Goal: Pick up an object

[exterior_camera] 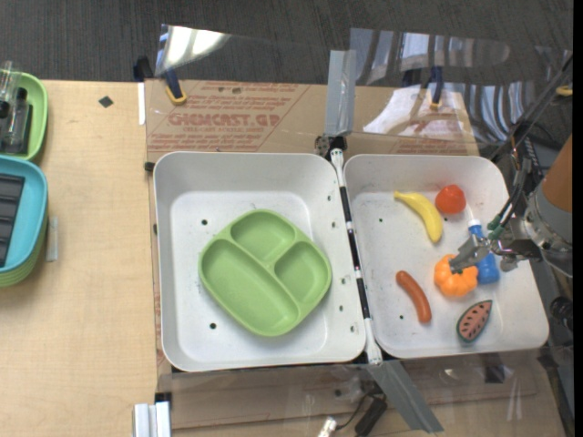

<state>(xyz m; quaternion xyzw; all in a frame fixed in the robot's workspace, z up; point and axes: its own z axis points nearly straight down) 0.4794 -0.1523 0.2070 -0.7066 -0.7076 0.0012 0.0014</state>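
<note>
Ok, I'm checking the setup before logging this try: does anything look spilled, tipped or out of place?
Nothing stands out. The green plate lies flat in the left bin. The banana, tomato, sausage, orange pepper and watermelon slice lie inside the right bin, with the gripper low beside the pepper.

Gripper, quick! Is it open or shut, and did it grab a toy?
Gripper: down in the right bin at the orange toy; open, shut or holding cannot be told.

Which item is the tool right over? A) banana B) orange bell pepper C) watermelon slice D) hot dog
B: the tool sits at the orange bell pepper in the right bin; the banana, hot dog and watermelon slice lie apart from it.
</note>
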